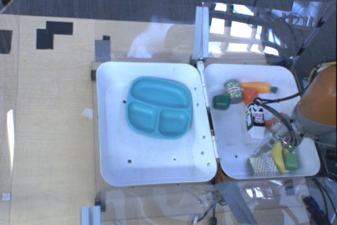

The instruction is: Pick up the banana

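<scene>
Left bin (113, 166): one blue divided plate (159, 107). Right bin (231, 158): a green block (221, 103) and a carrot (256, 87) toward the far side. The banana (277, 157) lies near the front right corner. My tool (280, 139) hangs directly over it; I cannot tell its state.
</scene>
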{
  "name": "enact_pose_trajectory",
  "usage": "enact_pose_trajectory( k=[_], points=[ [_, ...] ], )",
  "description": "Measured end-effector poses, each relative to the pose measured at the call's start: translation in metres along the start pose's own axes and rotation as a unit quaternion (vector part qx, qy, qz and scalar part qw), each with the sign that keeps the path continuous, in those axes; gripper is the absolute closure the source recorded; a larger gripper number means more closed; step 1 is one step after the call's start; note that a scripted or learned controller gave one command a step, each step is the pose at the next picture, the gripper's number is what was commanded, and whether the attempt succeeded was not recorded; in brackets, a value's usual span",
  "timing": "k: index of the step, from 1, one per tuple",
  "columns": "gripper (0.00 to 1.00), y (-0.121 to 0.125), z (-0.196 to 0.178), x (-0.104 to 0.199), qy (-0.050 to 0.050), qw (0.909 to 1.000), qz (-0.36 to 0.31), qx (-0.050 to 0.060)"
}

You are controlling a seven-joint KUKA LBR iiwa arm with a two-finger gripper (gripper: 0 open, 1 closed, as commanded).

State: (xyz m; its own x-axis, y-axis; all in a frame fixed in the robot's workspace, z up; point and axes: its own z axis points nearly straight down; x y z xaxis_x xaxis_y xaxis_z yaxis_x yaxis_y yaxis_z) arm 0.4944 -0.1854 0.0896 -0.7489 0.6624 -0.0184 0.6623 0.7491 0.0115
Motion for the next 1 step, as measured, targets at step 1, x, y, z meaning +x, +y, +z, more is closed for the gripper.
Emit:
enact_pose_trajectory(
  k=[1],
  points=[
    [1.0, 0.0016, -0.0095, -0.0008, 0.002, 1.0, 0.0, 0.0]
  ],
)
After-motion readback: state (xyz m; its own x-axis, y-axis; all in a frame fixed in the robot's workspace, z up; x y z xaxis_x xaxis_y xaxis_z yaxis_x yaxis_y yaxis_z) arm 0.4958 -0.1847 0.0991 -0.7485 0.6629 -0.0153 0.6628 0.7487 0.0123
